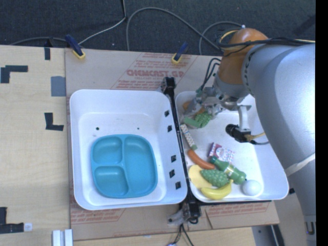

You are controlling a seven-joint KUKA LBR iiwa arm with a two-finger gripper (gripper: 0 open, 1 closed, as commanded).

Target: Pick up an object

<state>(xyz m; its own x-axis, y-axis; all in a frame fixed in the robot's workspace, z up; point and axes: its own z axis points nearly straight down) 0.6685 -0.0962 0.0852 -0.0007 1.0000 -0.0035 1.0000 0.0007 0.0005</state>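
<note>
The left bin (pixel 82 106) is occupied by a blue divided tray (pixel 124 164), which is laid flat near its front and is kept apart from the loose items; no target for a pick is offered there beyond the tray itself. Across the dark divider (pixel 174 132), the right bin (pixel 266 173) is where the small objects are gathered. Along its near side, an orange carrot-like piece (pixel 201 161), a yellow banana (pixel 216 191), a green lumpy toy (pixel 214 177), a small printed box (pixel 220 151) and a white ball (pixel 251 187) are crowded together, several of them touching. Farther back, a green leafy object (pixel 199 120) is lying by itself, which makes it the easier candidate. The gripper (pixel 204 106) is lowered right over that object, apparently placed for a grasp. Whether it is open or closed cannot be told, since the tips are blurred against the green piece.
</note>
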